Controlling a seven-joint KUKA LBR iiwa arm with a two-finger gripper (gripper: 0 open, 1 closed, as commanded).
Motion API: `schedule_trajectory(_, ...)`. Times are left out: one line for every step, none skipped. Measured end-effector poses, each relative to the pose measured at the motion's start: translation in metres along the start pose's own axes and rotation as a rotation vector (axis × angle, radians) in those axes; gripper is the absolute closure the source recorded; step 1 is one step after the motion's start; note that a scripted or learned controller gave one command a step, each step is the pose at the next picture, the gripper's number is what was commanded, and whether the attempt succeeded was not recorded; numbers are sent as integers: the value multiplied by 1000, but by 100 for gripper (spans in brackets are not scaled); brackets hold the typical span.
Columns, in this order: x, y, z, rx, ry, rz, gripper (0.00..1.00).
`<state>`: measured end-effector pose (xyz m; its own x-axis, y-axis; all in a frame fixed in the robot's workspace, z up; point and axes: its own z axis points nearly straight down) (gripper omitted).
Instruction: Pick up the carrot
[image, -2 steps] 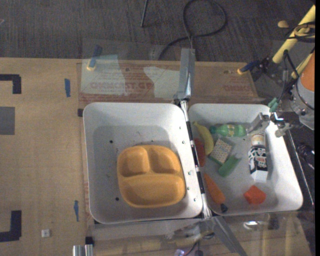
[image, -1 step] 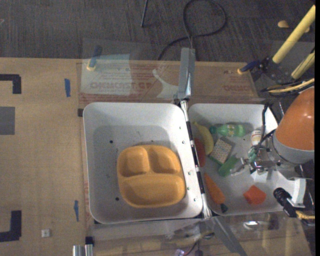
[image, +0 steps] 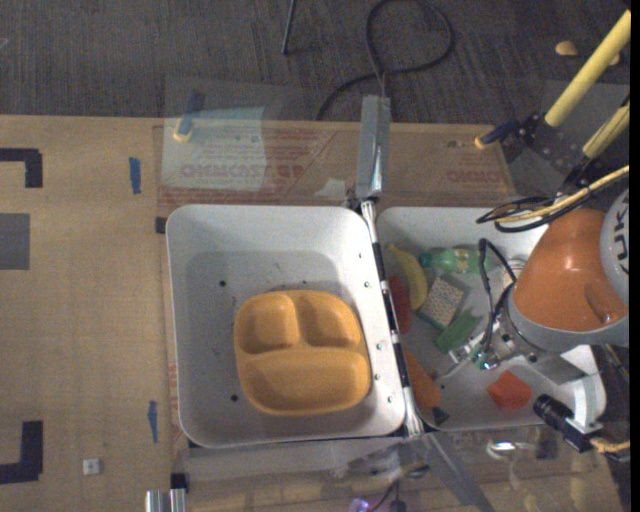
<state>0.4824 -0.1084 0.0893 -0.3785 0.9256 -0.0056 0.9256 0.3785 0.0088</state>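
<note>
Camera view gives us the tabletop (image: 80, 330), tan and marked with bits of blue and black tape, carrying two white bins side by side. We see the left bin (image: 200, 250) holding an orange tray (image: 300, 352) with three compartments, sitting toward the bin's lower right part. We see the right bin (image: 425, 225) partly covered by the arm (image: 572, 285), whose orange band bulges over the bin's right side, with black cables looping around it. Below the band, the end effector (image: 487, 357) sits low inside the right bin, near its middle; we cannot tell whether its tips are apart or together, since the wrist and cables crowd them. Among the smaller things in the right bin, a yellow banana (image: 408, 272) lies along the left wall, with a green bottle (image: 450, 261) near the top and a red piece (image: 400, 298) just under the banana. A grey sponge (image: 443, 300) and a green block (image: 457, 333) lie between those and the wrist. The carrot (image: 421, 379) lies at the bin's lower left, near the divider, apart from the end effector. An orange-red block (image: 510, 390) rests at lower right.
</note>
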Motion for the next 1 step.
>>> schedule_trajectory(7, 0, -19, 6, 4, -73, 0)
